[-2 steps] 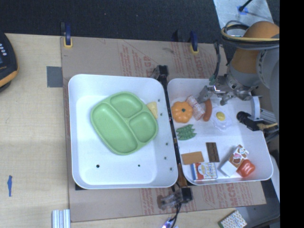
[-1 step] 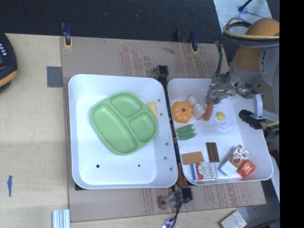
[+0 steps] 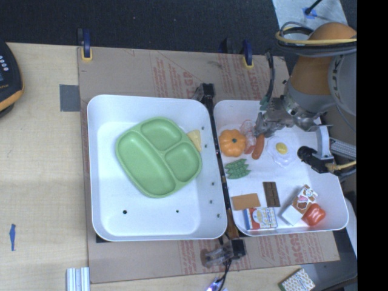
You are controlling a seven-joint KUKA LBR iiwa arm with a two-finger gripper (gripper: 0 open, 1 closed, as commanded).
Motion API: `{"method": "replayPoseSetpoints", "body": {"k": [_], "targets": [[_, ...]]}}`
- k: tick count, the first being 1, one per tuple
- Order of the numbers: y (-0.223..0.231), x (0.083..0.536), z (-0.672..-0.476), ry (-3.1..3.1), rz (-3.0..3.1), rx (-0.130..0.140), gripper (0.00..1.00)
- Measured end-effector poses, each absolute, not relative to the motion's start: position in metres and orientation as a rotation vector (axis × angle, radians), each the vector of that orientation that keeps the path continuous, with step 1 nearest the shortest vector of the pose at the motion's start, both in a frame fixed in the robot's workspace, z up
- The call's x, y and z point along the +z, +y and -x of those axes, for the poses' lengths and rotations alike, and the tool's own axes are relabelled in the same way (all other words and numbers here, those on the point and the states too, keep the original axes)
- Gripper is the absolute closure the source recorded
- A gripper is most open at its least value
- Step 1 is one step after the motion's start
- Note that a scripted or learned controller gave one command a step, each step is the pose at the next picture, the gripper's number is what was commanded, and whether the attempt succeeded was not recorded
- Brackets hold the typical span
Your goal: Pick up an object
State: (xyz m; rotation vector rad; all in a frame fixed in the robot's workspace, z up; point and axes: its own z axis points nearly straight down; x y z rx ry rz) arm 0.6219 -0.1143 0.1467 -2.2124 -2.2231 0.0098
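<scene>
- Since the task is simply to lift one item, the arm has its gripper low over the upper part of the right bin, where most of the toy food is gathered.
- Its tip sits just above the upper end of a small orange-red carrot, which lies at a slant between the toy pumpkin and a fried egg; that carrot looks like the chosen target.
- Whether the pincer is spread or closed I cannot tell, as the wrist hides it, and nothing can be seen caught in it.
- A green pea pod lies just below the pumpkin, close enough to be nudged.
- Further down rest a brown cracker, a dark chocolate bar, a small carton and a red pepper, well apart from the tip.
- Meanwhile the left bin carries a green divided plate, likely a drop-off spot.
</scene>
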Motion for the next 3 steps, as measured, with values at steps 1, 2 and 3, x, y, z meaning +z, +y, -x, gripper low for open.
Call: {"method": "replayPoseSetpoints", "body": {"k": [1, 2, 3], "targets": [[-0.058, 0.191, -0.591, -2.223, 2.211, 0.01, 1.0], [-0.011, 0.216, -0.589, -2.226, 2.215, 0.005, 1.0], [0.031, 0.212, -0.589, -2.226, 2.214, 0.007, 1.0]]}}
